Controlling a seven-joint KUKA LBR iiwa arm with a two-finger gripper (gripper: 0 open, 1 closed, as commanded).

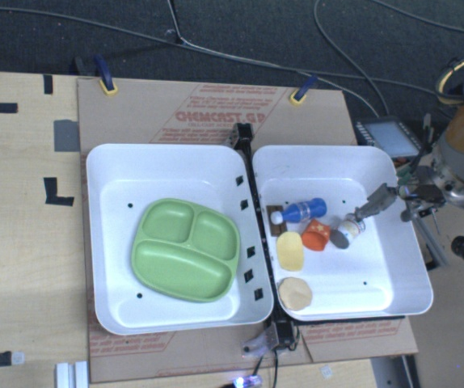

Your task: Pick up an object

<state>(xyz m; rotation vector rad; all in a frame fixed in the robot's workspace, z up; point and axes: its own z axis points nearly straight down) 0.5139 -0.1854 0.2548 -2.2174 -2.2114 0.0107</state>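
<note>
White plastic forms both shallow bins, set side by side on a cardboard sheet (216, 107) that covers part of the wooden tabletop (22, 241).

Camera view, left bin (111, 168): a green divided plate (186, 250) with three compartments lies flat near the centre.

Camera view, right bin (377, 289): five small objects sit grouped in the left half.
- A blue bottle (304, 211) with a white cap lies on its side, cap toward the divider between the bins.
- A small brown block (277, 221) lies just beside the bottle cap, close to the divider.
- A red-orange piece (316, 235) lies just below the bottle and appears to touch it.
- A yellow rounded object (289, 250) lies just left of the red-orange piece.
- A beige round object (295, 293) lies below the yellow one, near the front wall.

The arm enters from the right, across the right rim of this bin. The claw (347, 233) is lowered at a slant into the bin, its tip just right of the red-orange piece. Whether the claw is released or clenched cannot be told at this resolution; no object is seen in it.

Black cables (216, 51) run across the dark surface behind the tabletop.
</note>
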